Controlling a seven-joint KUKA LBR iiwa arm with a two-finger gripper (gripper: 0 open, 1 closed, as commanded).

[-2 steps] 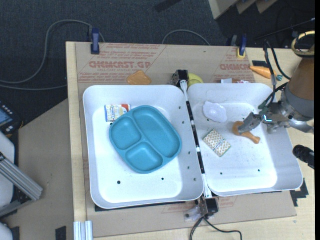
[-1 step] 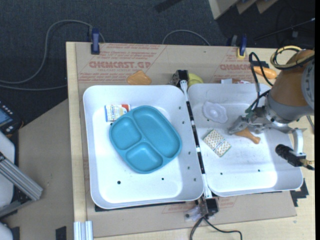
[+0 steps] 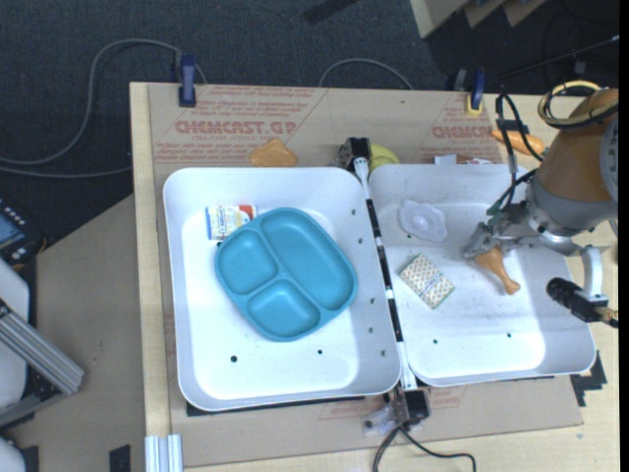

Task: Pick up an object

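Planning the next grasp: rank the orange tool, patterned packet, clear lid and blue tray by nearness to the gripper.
1. Orange tool, right bin, beside the gripper.
2. Clear lid and patterned packet, too close to call.
3. Blue tray, left bin.

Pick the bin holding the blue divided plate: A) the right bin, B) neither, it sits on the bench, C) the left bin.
C: the blue divided plate lies inside the left bin, beside a small carton.
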